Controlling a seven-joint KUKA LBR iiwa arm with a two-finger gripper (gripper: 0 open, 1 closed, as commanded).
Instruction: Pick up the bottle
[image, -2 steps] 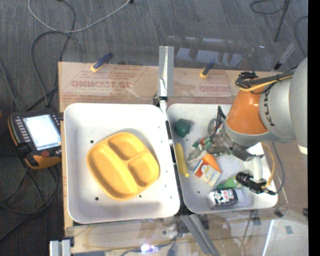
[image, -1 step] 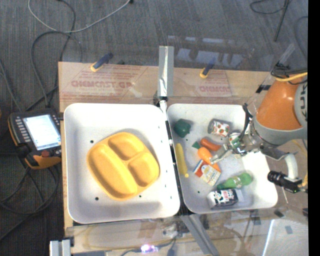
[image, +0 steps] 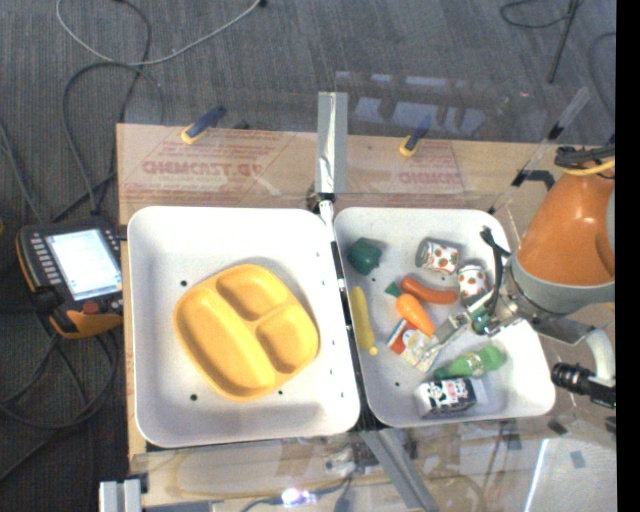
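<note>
The bottle (image: 472, 361) is green and lies on its side in the right bin (image: 520, 400), near its front right part. Just in front of it sits a black and white carton (image: 447, 395). My gripper (image: 462, 327) hangs low over the right bin, a little behind the bottle and slightly to its left. Its metal tip points left toward a red and white packet (image: 402, 340). Nothing shows as held. The orange band and grey wrist (image: 565, 250) cover the bin's right edge.
The right bin also holds a green toy (image: 365, 255), two small cans (image: 437, 255) (image: 471, 283), two orange carrots (image: 428, 291) (image: 416, 313) and a yellow stick (image: 362, 320). The left bin (image: 150, 400) holds a yellow divided tray (image: 247, 330).
</note>
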